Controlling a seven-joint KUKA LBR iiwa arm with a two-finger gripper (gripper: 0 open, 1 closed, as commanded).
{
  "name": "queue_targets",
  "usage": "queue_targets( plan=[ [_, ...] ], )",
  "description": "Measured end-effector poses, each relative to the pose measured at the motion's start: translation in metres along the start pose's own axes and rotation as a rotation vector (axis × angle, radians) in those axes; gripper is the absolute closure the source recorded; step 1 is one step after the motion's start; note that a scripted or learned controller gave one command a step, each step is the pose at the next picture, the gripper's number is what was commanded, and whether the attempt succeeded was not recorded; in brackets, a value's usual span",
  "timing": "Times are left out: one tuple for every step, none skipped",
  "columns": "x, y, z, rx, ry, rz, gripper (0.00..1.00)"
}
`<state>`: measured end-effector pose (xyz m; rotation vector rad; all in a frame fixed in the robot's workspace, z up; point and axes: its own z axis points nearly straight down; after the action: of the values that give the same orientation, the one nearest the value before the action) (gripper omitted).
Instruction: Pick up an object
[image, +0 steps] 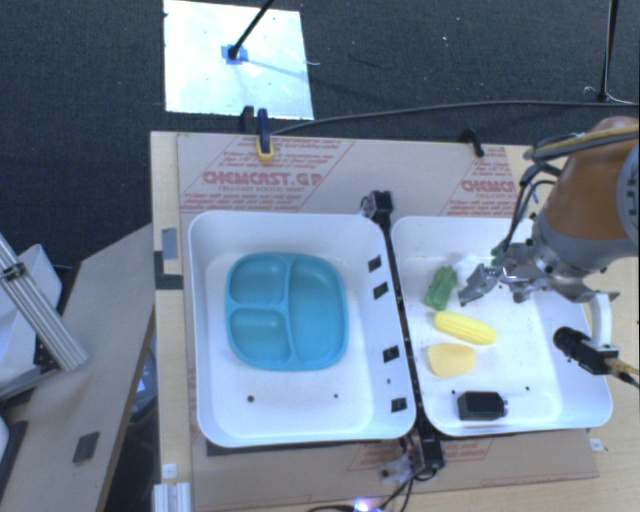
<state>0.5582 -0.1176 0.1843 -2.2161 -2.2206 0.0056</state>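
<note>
Robot gripper (478, 284) hovers over the right bin (590, 400) just beside a green object (439, 287), jaws apparently spread and holding nothing, so the pick looks not yet done

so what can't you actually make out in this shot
- Gripper, camera view: small and grey, so its state is unclear.
- Arm: cut off by the right edge.
- Black object in the right bin: too small and dark to identify.
- Green object: too small to identify.
</note>
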Motion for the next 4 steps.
queue_targets(
  plan=[
    [0.000, 0.002, -0.003, -0.007, -0.001, -0.001, 0.00],
    [0.002, -0.008, 0.046, -0.002, 0.000, 0.001, 0.00],
    [0.003, -0.008, 0.099, -0.003, 0.000, 0.001, 0.00],
    [0.002, -0.006, 0.085, -0.008, -0.001, 0.001, 1.00]
  ],
)
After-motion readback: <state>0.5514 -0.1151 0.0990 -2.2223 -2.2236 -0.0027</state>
